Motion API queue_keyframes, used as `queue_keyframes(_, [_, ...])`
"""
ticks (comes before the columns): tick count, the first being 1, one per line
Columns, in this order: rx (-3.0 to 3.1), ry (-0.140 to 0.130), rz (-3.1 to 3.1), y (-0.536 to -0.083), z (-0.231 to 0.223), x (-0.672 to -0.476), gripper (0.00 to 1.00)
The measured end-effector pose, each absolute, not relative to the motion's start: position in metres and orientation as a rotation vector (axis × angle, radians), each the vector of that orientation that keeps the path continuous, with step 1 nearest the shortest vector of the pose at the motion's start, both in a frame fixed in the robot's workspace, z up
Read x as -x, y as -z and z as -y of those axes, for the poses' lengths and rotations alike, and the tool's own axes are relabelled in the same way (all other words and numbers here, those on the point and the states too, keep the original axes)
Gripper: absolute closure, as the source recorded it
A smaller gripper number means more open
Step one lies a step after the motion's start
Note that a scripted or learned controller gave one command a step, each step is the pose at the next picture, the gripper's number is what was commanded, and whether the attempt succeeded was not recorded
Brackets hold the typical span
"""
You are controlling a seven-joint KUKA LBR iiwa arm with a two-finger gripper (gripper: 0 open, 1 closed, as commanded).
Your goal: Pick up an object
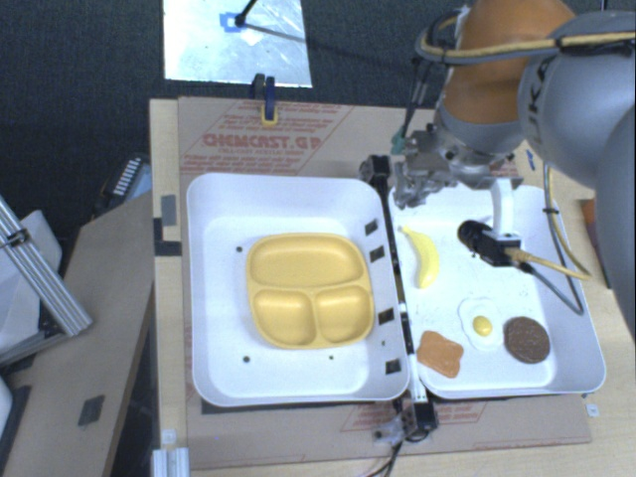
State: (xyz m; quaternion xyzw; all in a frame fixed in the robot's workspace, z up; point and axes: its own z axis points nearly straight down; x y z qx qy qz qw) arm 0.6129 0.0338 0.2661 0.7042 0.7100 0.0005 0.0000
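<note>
Noted in right bin [581,366]: yellow curved banana [425,256], lying flat near the divider, just below pincer [409,195] (grip state impossible to tell). Printed red on cardboard [268,127] over desk: "CHEMCAST".

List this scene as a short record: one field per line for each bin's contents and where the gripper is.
left bin: yellow divided tray
right bin: banana, fried egg, brown patty, orange nugget
gripper: over the right bin's far left corner, above the banana
held item: none seen
arm: reaches in from the right
</note>
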Motion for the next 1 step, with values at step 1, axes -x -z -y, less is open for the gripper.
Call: queue_keyframes(1, [-2.213, -0.004, -2.226, -0.2581, -0.0773, -0.6327, 1.00])
